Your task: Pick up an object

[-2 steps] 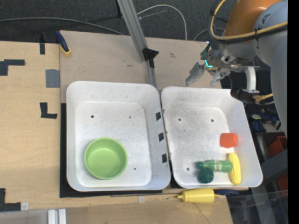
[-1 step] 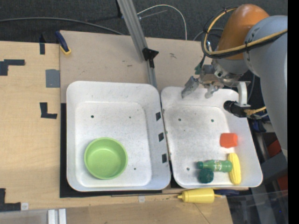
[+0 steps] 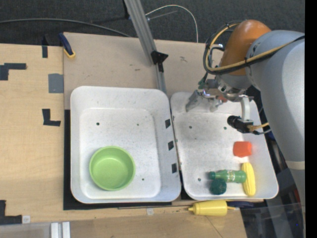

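Four small toys lie in the right bin (image 3: 198, 133), near its front right corner. We see an orange block (image 3: 242, 149), a yellow banana (image 3: 248, 178), a green bottle (image 3: 227, 176) lying flat, and a dark green lump (image 3: 217, 186) touching the bottle. We think all of them are light. The block looks stiff and has flat sides, so we would pinch it there. It sits a bit apart, so it looks easiest. The bottle is round and may roll. The banana touches the bottle's end, so those two crowd each other.

Our hand (image 3: 198, 99) hovers over the back of the right bin, well apart from the toys. We cannot tell if it is wide or narrow. Nothing is in it that we can see.

A green bowl (image 3: 112, 168) sits in the left bin (image 3: 119, 98). A yellow bottle (image 3: 210, 208) lies on the table (image 3: 29, 157) just past the right bin's front edge.
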### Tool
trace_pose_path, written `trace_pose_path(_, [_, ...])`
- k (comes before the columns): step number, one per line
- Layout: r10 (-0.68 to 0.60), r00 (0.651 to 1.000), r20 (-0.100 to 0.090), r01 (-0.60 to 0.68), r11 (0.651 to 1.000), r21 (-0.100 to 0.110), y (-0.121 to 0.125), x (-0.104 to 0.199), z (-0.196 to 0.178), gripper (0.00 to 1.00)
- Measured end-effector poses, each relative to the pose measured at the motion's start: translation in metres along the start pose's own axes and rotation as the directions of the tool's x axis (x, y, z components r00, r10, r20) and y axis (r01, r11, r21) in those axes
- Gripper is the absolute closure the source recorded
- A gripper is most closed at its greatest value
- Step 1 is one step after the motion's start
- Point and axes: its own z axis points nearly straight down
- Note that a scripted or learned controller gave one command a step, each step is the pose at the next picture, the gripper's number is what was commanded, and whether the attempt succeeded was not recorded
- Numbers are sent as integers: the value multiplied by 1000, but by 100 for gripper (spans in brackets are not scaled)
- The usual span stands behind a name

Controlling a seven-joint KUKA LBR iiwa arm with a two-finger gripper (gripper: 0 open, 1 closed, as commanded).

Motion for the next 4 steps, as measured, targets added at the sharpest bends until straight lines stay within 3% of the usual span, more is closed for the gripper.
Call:
trace_pose_path(1, [0, 1000, 1, 0, 1000, -1, 0, 0, 27, 0])
trace_pose_path(2, [-1, 1000, 1, 1, 1000, -1, -1, 1, 17, 100])
trace_pose_path(4, [1, 1000, 0, -1, 1000, -13, -7, -6, -97, 100])
